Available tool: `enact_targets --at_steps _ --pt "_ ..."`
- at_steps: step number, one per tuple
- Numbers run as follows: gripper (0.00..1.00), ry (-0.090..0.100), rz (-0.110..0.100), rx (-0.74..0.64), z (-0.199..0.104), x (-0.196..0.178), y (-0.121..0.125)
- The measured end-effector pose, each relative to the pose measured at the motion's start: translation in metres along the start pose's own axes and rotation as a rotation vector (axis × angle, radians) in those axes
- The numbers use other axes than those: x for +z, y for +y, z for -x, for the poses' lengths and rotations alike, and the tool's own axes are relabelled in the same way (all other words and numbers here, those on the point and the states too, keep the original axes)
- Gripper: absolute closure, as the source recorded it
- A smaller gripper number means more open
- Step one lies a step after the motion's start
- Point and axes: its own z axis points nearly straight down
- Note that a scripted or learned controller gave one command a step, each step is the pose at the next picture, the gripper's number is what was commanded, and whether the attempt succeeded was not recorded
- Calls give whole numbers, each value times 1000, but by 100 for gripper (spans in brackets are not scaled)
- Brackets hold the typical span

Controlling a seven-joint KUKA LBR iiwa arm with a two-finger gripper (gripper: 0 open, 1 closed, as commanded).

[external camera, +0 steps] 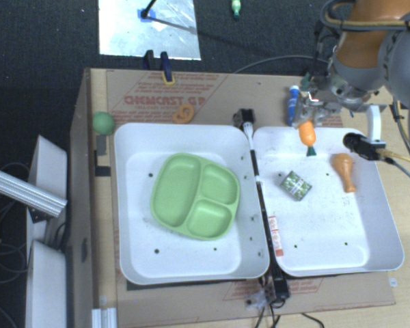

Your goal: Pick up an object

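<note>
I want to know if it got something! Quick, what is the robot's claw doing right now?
Gripper: shut on the toy carrot, held above the right bin.

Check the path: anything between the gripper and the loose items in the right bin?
Nothing visible. The gripper sits at the right bin's far edge, with the small orange carrot right under it. The tan piece and the checkered block lie apart on open floor.
</note>
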Motion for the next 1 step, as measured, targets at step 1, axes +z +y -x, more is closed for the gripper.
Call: enact_targets --at_steps 1 --pt "100 0 -1 0 -78 15 -9"
